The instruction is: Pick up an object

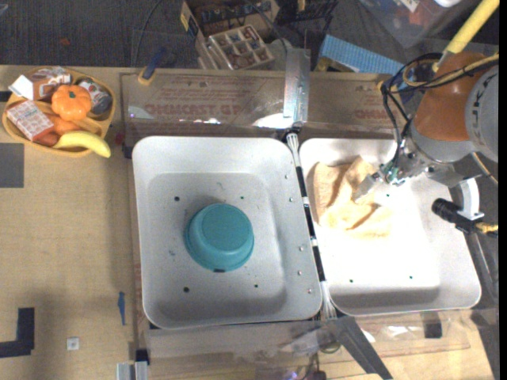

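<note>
The pale beige cloth-like object (342, 195) lies in the right bin (412, 291), in its upper left part, close to the wall shared with the left bin (158, 172); it is washed out by the light, so its exact kind is hard to tell. The gripper (380, 182) is low over the right edge of this object, and whether it touches or grasps it, I cannot tell, because the bright glare hides the tip. The arm (455, 113) comes in from the right side, with its orange band above the wrist, and it bends down and to the left toward the bin. A yellow cable or hose (474, 18) goes up from the arm to the top right corner. In the left bin a teal bowl (220, 237) stands upside down, near the middle. On the counter (63, 252) at the far left there is a yellow dish (24, 127) with a small orange pumpkin (71, 101), a banana (83, 142) and some small boxes.
</note>
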Action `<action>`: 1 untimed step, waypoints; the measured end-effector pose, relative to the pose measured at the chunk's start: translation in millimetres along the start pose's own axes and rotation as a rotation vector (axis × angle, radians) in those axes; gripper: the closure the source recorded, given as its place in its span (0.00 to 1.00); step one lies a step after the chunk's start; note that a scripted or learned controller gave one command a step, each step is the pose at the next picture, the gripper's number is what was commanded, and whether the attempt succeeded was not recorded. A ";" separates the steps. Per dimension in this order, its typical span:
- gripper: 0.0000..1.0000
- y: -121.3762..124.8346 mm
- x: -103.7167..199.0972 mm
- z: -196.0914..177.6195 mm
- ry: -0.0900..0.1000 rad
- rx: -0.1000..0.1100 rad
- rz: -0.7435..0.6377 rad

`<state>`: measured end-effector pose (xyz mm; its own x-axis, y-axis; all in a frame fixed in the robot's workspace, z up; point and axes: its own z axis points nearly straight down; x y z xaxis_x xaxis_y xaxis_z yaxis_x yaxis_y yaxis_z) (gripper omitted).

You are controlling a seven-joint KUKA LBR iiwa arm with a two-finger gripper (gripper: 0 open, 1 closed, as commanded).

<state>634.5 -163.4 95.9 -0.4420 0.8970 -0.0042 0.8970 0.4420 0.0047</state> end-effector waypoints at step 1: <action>0.00 -52.5 -4.4 -6.5 0.004 0.003 -0.183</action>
<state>589.3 -190.5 102.2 -0.5979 0.8016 -0.0011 0.8016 0.5979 0.0016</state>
